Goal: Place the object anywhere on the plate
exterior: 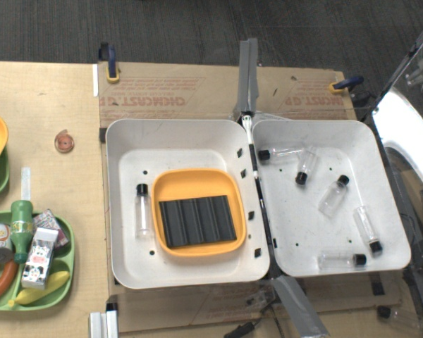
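Two bins sit side by side at the frame's centre, the left bin (120,210) touching the right bin (388,189) along a shared edge. In the left bin a plate (197,182) holds a ridged block (197,220); one vial (142,210) lies just left of the plate. In the right bin five vials (333,196) lie scattered, apart from one another. At the frame's lower left, a sectioned tray (63,287) holds toy food and a bottle (21,227).

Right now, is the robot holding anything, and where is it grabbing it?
Nothing is held. One vial lies beside the orange plate; the other vials lie in the right bin.
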Tool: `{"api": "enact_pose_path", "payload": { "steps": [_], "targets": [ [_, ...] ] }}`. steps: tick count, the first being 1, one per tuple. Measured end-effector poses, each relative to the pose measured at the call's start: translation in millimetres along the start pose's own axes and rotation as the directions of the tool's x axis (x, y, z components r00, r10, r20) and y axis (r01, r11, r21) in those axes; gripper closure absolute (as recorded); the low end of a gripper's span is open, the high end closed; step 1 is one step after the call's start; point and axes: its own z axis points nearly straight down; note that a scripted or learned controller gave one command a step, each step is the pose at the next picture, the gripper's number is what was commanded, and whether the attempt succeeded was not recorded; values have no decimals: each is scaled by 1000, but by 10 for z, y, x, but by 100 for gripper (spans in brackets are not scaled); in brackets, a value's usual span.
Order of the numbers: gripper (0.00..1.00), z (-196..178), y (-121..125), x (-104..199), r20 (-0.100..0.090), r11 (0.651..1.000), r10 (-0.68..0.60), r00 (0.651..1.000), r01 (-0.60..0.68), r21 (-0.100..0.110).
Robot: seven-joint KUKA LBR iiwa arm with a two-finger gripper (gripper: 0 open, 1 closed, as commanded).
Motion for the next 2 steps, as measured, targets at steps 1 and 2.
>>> {"api": "enact_pose_path", "payload": {
  "steps": [1, 2],
  "targets": [
    [0, -8, 15, -10, 1, 1000, -17, 1000, 17, -1],
    [0, -12, 26, 8, 1, 999, -54, 999, 54, -2]
  ]
}}
